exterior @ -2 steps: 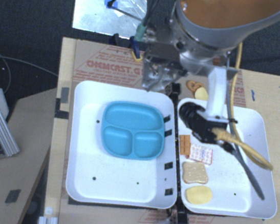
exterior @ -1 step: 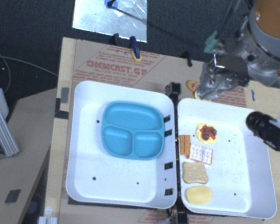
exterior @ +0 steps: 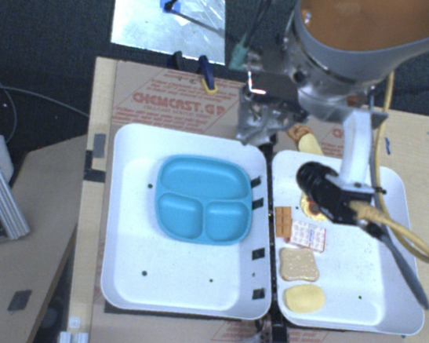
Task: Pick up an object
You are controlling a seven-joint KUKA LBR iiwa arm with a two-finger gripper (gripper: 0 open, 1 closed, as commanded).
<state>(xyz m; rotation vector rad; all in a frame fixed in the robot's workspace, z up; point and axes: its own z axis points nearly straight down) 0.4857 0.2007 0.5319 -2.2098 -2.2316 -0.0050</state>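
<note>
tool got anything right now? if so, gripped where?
Cannot tell. The tool sits at the far edge between the bins, its tips blurred. The food pieces lie in the right bin.

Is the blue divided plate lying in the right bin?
No, the blue plate lies in the left bin; the right bin holds food items.

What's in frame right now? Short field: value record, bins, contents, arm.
left bin: holds a blue divided plate, its three compartments bare
right bin: holds toy food along its left side
toy food, top to bottom: wafer, pink-checked packet, bread slice, yellow round piece
arm: over the top edge of the bins, near the divider
gripper: at the far rim, finger state unclear
hose: yellow, trailing over the right bin
</note>
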